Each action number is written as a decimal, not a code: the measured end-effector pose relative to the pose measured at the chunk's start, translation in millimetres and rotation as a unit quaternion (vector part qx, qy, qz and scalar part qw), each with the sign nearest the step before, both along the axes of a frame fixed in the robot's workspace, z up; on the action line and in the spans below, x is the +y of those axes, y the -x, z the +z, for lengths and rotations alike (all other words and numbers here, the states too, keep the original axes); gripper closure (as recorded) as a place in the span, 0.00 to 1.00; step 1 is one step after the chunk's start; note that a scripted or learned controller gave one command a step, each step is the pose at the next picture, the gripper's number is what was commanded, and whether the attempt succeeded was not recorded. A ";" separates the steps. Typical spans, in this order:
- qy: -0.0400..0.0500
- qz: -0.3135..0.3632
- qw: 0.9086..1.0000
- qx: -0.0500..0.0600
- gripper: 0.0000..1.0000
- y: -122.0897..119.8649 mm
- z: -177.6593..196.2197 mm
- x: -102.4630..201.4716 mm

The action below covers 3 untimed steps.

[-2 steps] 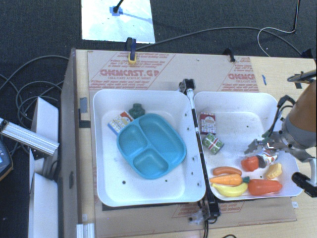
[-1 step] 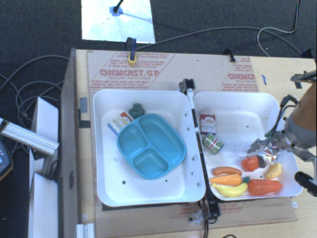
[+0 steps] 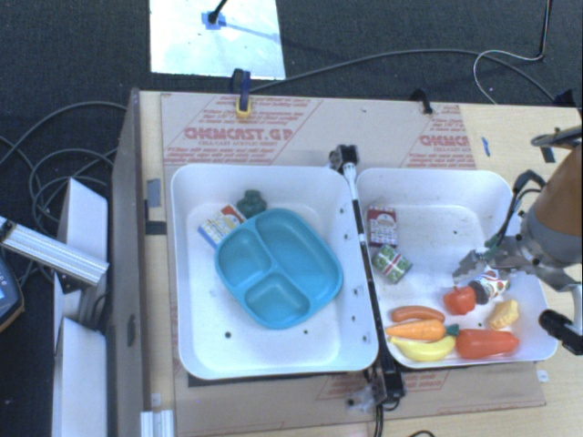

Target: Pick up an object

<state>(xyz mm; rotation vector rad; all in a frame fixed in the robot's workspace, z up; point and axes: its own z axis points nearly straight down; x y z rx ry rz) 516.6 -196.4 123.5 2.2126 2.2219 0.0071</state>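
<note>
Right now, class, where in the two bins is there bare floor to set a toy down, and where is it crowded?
Right bin: bare floor along the far side, beyond the red carton and green can. Left bin: bare strips along the near edge and far right corner, around the blue tray. Crowded: the right bin's near side, where gripper, tomato, carrot and banana cluster.

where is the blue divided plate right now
The blue three-compartment plastic plate lies in the left white bin, near its middle, just below a small dark green toy.
</note>
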 end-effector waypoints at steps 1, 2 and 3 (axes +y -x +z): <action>0.000 -0.001 1.000 0.001 0.00 4.5 2.8 -0.7; 0.000 0.000 1.000 0.002 0.00 -59.8 -9.3 -7.2; 0.000 0.000 1.000 0.001 0.00 -97.2 28.3 -10.1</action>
